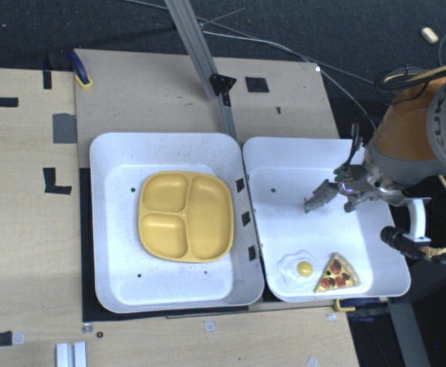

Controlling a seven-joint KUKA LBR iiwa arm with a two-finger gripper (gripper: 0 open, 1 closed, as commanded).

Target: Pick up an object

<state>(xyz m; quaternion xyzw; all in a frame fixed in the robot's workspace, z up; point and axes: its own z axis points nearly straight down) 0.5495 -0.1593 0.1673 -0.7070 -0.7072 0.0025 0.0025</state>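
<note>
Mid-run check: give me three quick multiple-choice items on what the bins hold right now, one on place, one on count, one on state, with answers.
1. Where does the yellow divided plate lie?
A. In the left bin
B. In the right bin
C. On the bench outside both bins

2. How many toy food items lie in the right bin?
A. One
B. Two
C. Four

3. How does the gripper stand with respect to the toy food?
A. Hanging over the right bin, apart from both items
B. Resting on the pizza slice
C. Over the plate

Answers: 1 A, the plate sits in the middle of the left bin. 2 B, a fried egg and a pizza slice lie side by side at the near edge. 3 A, the gripper is farther back in the bin, with bare floor between it and them.
</note>
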